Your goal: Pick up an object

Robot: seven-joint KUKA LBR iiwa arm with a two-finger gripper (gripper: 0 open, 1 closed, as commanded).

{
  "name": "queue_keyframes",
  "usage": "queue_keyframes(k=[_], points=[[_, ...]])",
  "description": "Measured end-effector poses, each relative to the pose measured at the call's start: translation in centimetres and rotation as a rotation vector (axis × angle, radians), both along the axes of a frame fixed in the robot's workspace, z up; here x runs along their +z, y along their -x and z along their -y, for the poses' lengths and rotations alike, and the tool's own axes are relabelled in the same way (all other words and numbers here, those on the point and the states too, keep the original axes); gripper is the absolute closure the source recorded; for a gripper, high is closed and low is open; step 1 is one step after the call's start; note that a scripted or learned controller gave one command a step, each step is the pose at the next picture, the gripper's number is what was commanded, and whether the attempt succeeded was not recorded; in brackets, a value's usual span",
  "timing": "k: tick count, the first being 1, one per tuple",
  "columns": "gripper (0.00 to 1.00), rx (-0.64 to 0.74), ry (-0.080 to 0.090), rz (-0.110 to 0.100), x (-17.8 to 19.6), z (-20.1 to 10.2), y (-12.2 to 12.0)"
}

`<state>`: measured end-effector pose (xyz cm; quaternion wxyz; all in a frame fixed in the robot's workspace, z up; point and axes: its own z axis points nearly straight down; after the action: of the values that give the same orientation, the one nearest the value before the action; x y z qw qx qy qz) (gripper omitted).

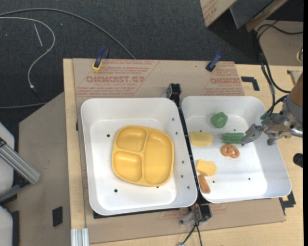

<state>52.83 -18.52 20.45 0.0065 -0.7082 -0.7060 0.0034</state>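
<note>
Green, the long object [232, 137] lies near the right bin's [269, 190] right edge; the claw [262, 135] stands wide beside it, holding nothing, and should centre before closing.

Red printed lettering runs across the cardboard sheet [144, 72] lying under the two bins; behind the left bin it reads roughly "CHEMCAST GP", with a smaller red line beneath that is too small to read; behind the right bin the same red lettering repeats, partly cut off, so only "CHEMCAS" or similar can be made out. A cardboard box [216, 10] at the top edge carries a few red marks, too small and cropped to read.
</note>
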Motion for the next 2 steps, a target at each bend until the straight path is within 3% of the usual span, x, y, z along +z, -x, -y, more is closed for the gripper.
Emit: queue_keyframes(k=[1,2], points=[[0.00,0.004,0.003,0.013,0.6,0.0,-0.3],[0.00,0.005,0.001,0.007,-4.6,-0.5,-1.2]])
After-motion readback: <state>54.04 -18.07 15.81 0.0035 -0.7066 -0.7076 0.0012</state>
